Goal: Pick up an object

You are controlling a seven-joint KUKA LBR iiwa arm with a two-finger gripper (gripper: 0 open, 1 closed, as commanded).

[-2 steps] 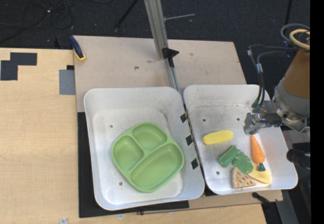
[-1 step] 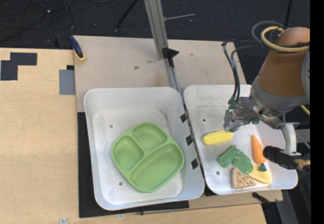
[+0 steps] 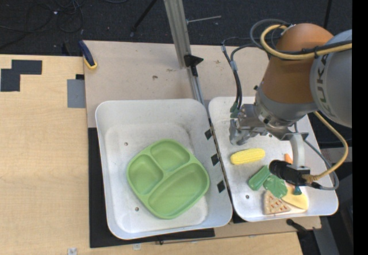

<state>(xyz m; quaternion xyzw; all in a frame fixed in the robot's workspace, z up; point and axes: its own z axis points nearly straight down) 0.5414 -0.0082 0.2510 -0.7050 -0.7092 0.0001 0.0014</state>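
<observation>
Right bin (image 3: 322, 208), left half: corn cob (image 3: 248, 156), yellow, short and stubby, resting flat on the bin floor, lying roughly crosswise with its right end a touch higher in the view. Tool (image 3: 236, 134) hangs just behind the cob's left end, close, contact not visible. Can't tell whether the tool is wide or narrow from this angle. Green piece (image 3: 265, 181), waffle slice (image 3: 277, 204) and yellow wedge (image 3: 298, 199) sit near the cob, toward the bin's front right corner. Left bin (image 3: 115, 127) holds a green divided plate (image 3: 168, 178), well apart from the tool.
</observation>
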